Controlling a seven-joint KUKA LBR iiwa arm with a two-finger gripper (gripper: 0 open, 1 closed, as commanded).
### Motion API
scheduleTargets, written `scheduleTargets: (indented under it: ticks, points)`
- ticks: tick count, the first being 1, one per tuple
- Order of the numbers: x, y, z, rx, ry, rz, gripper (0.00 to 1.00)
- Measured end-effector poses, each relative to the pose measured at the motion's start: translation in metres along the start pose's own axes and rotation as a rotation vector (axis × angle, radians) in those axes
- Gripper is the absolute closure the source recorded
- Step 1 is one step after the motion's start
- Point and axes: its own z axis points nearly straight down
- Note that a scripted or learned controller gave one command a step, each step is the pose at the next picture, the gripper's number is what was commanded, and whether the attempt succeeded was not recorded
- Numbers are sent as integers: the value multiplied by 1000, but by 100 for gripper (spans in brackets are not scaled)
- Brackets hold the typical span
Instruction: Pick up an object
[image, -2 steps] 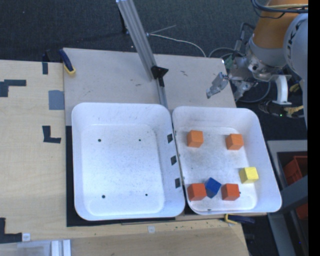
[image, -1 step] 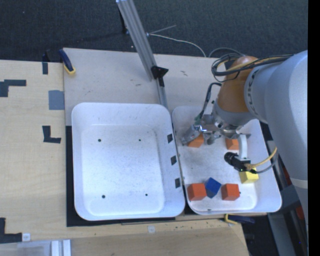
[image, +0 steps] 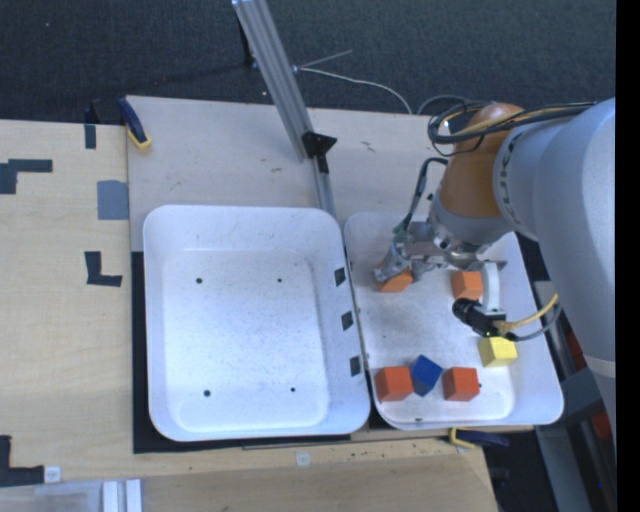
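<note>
Gripper (image: 396, 270) sits low in the right bin (image: 530, 400), near its upper left, with its fingers closed around an orange block (image: 398, 283) at their tips. Another orange block (image: 466, 285) lies just to the right, beside a yellow block (image: 497, 350). Along the bin's near side rest an orange cube (image: 394, 382), a blue block (image: 426, 374) and another orange cube (image: 460, 383). The left bin (image: 240, 320) sits alongside.

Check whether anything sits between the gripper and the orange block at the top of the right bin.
Nothing visible does. The gripper is right at the orange block, with bare floor of the right bin around it; the other blocks lie apart, lower and to the right.
</note>
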Motion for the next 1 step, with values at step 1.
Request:
scheduleTargets:
  ticks: [1]
  points:
    - [72,44,-83,-13,1,-7,100]
